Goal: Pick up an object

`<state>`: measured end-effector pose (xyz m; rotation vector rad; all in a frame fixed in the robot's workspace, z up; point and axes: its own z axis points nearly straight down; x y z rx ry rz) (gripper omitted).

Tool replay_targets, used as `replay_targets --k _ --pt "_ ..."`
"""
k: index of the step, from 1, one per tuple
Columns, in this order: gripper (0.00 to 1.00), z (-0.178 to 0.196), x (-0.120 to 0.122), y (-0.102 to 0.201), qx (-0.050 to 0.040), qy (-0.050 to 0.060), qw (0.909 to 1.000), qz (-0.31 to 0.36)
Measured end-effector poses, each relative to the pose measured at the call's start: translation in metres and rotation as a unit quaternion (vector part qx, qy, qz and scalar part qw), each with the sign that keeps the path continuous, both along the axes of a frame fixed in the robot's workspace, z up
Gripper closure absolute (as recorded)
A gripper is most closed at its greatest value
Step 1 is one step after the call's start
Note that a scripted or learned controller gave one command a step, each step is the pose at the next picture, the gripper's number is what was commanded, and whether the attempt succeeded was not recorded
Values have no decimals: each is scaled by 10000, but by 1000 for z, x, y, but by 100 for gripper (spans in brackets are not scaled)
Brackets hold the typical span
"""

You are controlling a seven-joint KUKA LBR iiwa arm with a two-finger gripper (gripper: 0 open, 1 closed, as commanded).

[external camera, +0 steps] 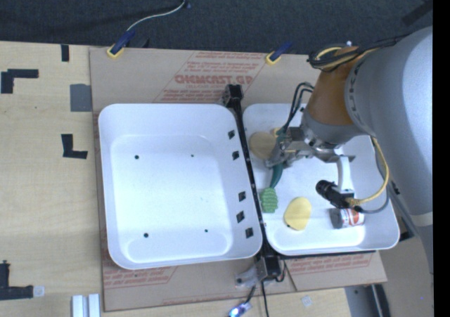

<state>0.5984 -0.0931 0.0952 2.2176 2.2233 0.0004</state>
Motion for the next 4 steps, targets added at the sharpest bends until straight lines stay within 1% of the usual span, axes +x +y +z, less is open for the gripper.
replay_targets --k 1,2,3,4 --pt "100 195 31 -10 -14 -80 10000 -1" --pt "100 150 20 74 17 30 10000 31" --pt "100 333 14 55 -4 -83 10000 -5" --pt "100 448 27 53 -4 -68 10000 2"
